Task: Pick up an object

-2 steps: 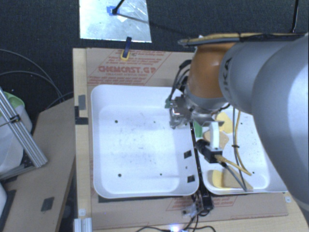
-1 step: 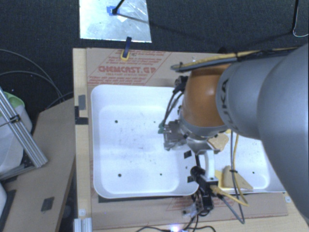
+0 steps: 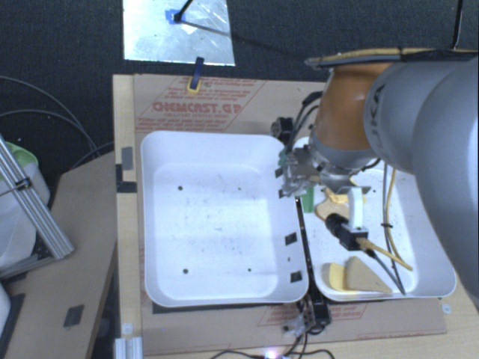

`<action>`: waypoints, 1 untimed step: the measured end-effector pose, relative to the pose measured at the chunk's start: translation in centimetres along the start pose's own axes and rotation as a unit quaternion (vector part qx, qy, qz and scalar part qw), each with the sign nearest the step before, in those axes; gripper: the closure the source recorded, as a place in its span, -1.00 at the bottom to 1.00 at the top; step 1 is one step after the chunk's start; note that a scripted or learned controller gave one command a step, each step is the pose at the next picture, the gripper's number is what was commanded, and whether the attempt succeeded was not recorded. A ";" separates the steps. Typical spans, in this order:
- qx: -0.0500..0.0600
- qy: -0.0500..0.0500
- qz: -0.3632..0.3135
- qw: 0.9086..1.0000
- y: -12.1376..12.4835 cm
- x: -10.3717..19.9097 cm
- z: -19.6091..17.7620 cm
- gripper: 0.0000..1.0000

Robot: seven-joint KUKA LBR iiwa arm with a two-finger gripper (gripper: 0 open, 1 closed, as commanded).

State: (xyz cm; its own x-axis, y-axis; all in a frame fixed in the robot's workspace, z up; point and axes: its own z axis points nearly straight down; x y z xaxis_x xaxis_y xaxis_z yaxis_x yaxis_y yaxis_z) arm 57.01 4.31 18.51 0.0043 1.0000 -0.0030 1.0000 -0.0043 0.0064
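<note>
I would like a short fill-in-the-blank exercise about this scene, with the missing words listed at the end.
1. The bench holds ____ shallow white bins side by side.
2. The tan wedge-shaped piece lies in the ____ bin as this view shows it.
3. The band on the arm above the wrist is ____.
4. The arm hangs over the right bin, near the ____ between the bins.

Missing words: two; right; orange; divide
</note>
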 end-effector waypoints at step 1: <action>0.000 0.002 -0.003 1.000 -5.6 0.0 -7.3 1.00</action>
State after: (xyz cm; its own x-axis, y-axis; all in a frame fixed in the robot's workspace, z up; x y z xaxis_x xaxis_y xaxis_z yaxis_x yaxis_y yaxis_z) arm 51.40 4.36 25.73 -0.0024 1.0000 0.0018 1.0000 0.0024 0.0062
